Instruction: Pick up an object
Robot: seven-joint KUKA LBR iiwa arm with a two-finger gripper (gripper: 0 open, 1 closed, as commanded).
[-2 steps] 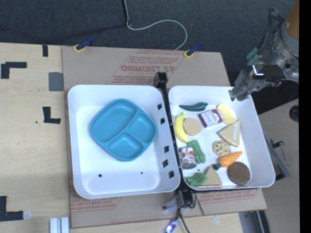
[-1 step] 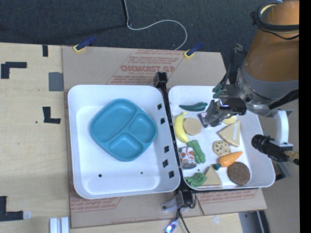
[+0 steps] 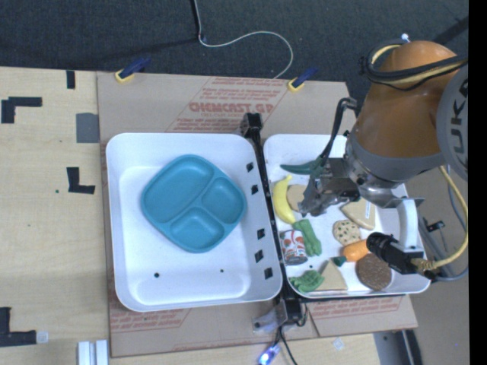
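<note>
In the right bin, the curved yellow plastic banana (image 3: 283, 200) is seen lying upright in frame, just left of the metal two-finger gripper (image 3: 313, 198), whose state cannot be told.

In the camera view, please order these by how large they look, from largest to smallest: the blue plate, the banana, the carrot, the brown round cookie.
1. Blue plate, clearly the largest.
2. Banana.
3. Brown round cookie and carrot: these look alike in size, so I leave them unranked.
</note>
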